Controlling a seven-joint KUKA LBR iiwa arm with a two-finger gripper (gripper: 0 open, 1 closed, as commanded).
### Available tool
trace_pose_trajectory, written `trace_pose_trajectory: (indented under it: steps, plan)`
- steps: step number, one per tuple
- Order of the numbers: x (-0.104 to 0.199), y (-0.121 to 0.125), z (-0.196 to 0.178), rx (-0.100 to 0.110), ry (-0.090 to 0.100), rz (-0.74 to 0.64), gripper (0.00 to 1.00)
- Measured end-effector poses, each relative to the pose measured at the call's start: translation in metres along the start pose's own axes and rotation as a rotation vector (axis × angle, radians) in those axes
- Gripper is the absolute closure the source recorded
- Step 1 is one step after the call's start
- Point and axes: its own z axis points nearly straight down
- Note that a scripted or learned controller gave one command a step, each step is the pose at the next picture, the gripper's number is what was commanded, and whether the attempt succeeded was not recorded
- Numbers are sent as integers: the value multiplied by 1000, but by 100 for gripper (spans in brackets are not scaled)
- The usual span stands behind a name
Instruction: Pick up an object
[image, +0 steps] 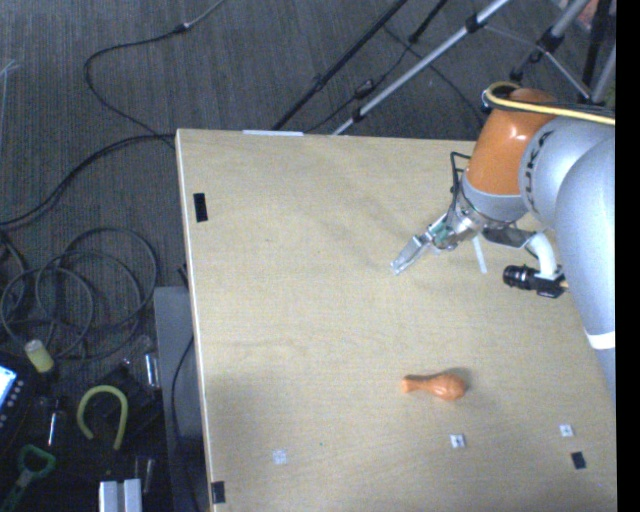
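Observation:
An orange, drumstick-shaped object (437, 385) lies on its side on the light wooden bench top (300, 300), toward the lower right. My gripper (412, 254) reaches in from the right, below the orange wrist band, and points left and down close over the wood. It is well above the orange object in the picture, with bare wood between them. Nothing shows at its tip.
Small black and white markers (457, 440) sit near the bench's lower right edge, and a black tag (201, 207) near its left edge. Cables (80, 290) and tools lie on the floor to the left. Tripod legs (420, 60) stand behind the bench.

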Motion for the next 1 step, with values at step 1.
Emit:
trace_pose_trajectory:
  steps: [1]
  plan:
    - [0, 1, -10, -2, -1, 0, 100]
